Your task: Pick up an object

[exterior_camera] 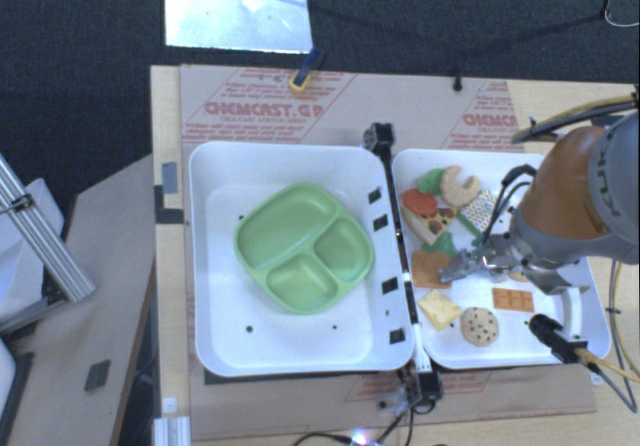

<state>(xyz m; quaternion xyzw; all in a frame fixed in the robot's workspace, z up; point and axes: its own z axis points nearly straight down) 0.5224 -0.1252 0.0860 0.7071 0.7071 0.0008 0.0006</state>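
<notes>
The worktop [250, 99] carried two white bins. The left bin [215, 234] held a green divided plate [303, 247]. The right bin [590, 329] held toy food: a brown slab [430, 269], a cracker [512, 300], a cheese wedge [439, 309] and a cookie [480, 326]. The tool [462, 265] hovered low beside the brown slab; whether it was spread or pressed together, I cannot tell.

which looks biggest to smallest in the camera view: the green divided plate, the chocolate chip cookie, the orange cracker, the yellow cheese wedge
1. green divided plate, by far the largest
2. chocolate chip cookie and yellow cheese wedge: they look about alike, so I would not rank them
3. orange cracker, slightly smaller, though the margin is thin
</notes>
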